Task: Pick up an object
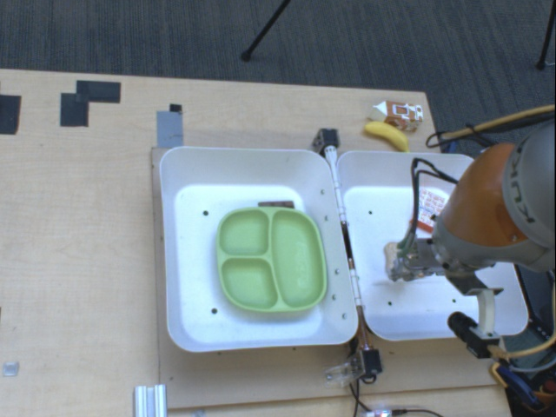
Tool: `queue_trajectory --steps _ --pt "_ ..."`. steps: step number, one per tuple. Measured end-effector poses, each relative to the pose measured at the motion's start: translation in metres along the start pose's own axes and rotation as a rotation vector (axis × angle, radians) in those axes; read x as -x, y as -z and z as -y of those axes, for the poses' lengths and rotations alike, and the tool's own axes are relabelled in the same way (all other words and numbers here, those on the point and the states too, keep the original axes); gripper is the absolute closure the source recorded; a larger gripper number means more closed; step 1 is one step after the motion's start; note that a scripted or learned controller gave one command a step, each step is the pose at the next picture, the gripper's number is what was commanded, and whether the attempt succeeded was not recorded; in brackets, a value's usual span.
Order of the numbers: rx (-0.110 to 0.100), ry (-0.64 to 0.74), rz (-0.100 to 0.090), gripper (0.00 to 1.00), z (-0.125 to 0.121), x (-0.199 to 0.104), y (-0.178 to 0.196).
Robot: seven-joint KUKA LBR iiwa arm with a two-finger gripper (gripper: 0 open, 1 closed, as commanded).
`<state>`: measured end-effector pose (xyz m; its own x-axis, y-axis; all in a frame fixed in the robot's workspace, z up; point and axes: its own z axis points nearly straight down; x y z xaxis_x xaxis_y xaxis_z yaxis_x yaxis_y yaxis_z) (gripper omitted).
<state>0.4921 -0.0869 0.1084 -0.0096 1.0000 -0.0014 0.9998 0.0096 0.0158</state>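
Sitting in the left white bin (178, 259) is a light-green three-compartment plastic plate (271, 260), while the gripper (401, 266) hangs over the right white bin (382, 320), jaws too blurry to call.

Two shallow white plastic bins sit side by side on the bench: the left bin (174, 259) and the right bin (382, 320). One light green plastic plate (271, 261) with three compartments lies in the left bin. One small dark flat item (276, 204) shows at the plate's far edge. One red-and-white packet (430, 205) lies in the right bin. Beyond the right bin's far edge lie one yellow banana (386, 134) and one small white-and-brown carton (400, 111).
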Motion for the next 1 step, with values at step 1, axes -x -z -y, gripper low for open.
queue_trajectory --steps 1 --pt "-0.012 -0.004 -0.003 1.00 -0.0073 -0.0789 0.0764"
